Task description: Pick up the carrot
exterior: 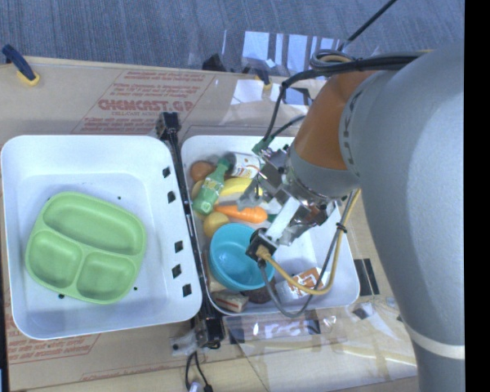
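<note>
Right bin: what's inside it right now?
The right bin holds a carrot, blue bowl, green bottle and other small items, crowded toward its left. The arm covers much of its right side; anything beneath is hidden.

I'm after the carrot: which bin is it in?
The view's right bin: the carrot lies there by a blue bowl. The left bin holds a green plate.

A bulky robot arm (425,178) has a smooth, rounded, light grey casing, crossed by a thin pale seam near its lower end. Above the wrist sits a wide, glossy orange band (327,129), followed by a darker grey ring (310,178). Thin black cables (343,58) loop over the band. The gripper (268,188) is a cluster of small silver and dark metal parts.
</note>
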### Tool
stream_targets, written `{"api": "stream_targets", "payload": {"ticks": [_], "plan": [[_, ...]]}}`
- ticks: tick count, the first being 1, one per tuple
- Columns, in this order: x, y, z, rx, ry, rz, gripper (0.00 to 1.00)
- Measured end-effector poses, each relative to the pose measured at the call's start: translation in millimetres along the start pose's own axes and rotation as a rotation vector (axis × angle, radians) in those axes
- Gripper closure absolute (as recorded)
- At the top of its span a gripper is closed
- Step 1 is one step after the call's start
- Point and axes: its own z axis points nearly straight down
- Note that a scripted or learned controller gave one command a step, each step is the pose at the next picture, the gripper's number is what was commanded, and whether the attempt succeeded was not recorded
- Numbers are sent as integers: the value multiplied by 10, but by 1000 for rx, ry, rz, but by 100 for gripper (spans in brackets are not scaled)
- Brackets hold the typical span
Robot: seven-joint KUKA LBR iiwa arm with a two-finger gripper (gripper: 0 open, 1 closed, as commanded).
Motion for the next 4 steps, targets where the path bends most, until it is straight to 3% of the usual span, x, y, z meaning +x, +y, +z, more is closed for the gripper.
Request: {"api": "stream_targets", "payload": {"ticks": [1,2,3,4], "plan": [[-174,367,1233,14,-6,-131,0],[277,808,1433,11,0,502,0],[975,838,352,2,12,419,0],[655,1128,1459,9,-5,470,0]]}}
